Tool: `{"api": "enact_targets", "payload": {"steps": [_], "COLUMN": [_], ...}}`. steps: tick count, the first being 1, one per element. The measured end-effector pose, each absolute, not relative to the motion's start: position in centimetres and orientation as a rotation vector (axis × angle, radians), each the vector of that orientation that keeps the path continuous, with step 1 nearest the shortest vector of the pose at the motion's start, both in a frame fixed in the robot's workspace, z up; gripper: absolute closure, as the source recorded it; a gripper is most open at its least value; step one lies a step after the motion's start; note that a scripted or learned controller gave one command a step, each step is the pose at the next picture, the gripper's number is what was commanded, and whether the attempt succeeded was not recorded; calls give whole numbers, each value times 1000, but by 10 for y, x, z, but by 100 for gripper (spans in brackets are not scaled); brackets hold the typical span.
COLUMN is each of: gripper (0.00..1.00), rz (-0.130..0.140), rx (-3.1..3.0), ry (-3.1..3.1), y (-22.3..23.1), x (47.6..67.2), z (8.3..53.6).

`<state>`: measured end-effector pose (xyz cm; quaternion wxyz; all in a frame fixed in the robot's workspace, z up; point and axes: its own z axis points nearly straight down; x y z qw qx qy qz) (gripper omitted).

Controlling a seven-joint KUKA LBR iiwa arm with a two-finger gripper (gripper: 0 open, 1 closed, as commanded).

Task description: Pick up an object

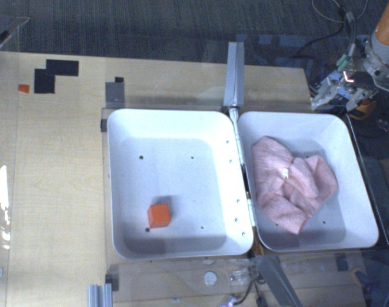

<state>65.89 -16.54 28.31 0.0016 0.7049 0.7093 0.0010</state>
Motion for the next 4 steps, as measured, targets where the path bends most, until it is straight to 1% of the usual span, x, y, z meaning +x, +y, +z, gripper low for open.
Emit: {"api": "enact_targets", "payload": {"steps": [1, 2, 3, 4], "gripper": [0, 0, 0, 0], "rz": [4, 14, 21, 20], "rx": [2161, 2066, 1979, 2082], "ry": [2275, 2349, 2412, 2330], "y": [-133, -134, -96, -91], "x": [643, 591, 585, 638], "z": [176, 99, 95, 94]}}
